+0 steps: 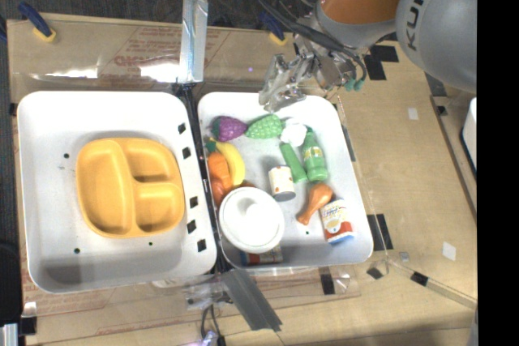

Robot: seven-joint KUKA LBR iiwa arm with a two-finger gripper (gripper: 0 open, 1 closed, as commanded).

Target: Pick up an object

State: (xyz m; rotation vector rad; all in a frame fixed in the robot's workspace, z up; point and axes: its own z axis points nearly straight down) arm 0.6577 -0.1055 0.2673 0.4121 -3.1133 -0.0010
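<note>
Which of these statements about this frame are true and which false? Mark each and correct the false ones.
1. The yellow divided tray lies in the left bin. True.
2. The gripper is down among the items at the right bin's near edge. False: it is at the far edge of the right bin, above the green grapes.
3. The purple grapes lie beside the green grapes. True.
4. The white bowl sits in the left bin. False: it is in the right bin, near its front.
5. The banana lies inside the yellow tray. False: it is in the right bin.
</note>
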